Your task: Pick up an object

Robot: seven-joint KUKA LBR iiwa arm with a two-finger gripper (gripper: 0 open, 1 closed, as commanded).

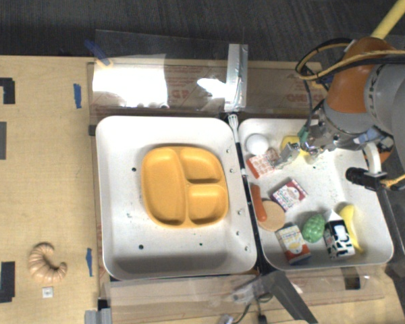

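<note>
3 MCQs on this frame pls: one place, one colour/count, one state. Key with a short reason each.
1. Where does the yellow tray lie?
A. left bin
B. right bin
C. on the bench

2. How many compartments has the tray?
A. two
B. three
C. five

3. How does the gripper stand?
A. low over the right bin's far end
B. over the left bin
C. outside both bins

Key:
1 A: the tray sits mid left bin.
2 B: one long compartment, two small ones.
3 A: it hangs at the far end of the right bin, beside the white ball.
</note>
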